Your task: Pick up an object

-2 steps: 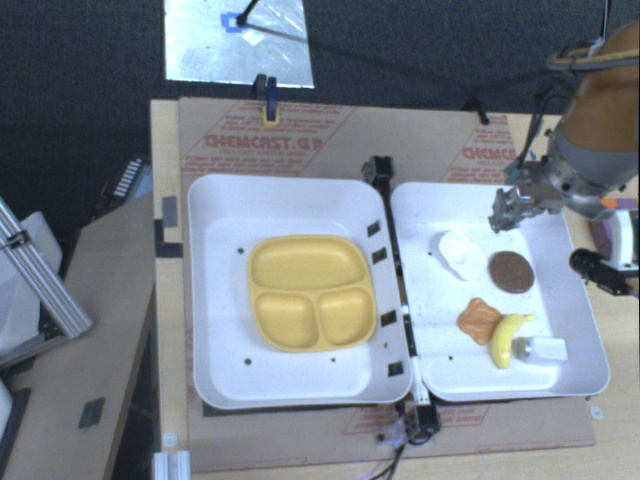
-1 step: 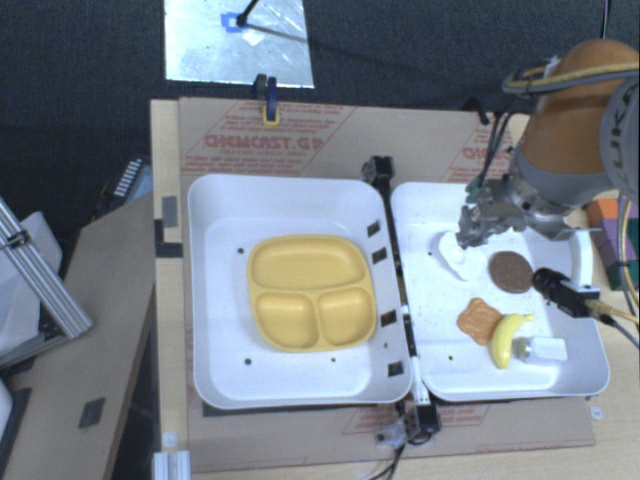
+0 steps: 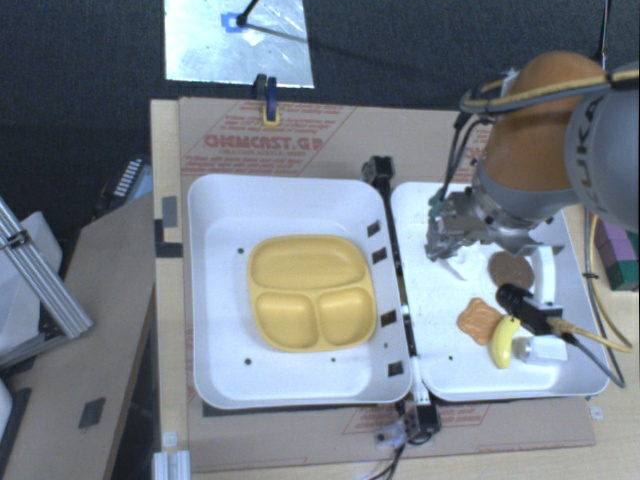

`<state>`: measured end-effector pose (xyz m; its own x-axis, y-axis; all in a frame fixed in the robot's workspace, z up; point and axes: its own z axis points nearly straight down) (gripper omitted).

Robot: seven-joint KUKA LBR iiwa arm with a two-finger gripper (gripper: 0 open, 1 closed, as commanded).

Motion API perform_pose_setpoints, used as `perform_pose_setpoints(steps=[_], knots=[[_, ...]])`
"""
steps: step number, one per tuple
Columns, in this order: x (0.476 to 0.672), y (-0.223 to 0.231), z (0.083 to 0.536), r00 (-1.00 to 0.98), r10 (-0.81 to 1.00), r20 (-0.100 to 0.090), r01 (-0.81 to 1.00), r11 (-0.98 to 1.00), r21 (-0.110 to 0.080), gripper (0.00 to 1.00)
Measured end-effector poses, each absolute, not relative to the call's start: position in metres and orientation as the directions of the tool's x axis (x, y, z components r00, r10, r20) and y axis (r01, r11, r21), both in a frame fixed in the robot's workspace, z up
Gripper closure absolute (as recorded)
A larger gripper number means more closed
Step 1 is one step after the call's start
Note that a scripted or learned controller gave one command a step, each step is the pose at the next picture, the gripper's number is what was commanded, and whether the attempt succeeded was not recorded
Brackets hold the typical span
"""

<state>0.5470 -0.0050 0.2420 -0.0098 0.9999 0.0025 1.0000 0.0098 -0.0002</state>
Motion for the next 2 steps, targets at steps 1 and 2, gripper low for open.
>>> perform_pose_setpoints(steps=[1, 2], knots=[[0.546, 0.049, 0.244, -0.010, 1.000, 0.002, 1.000, 0.010, 0.001, 1.00], [0.544, 0.106, 0.233, -0.010, 1.000, 0.003, 1.000, 0.010, 0.000, 1.00]])
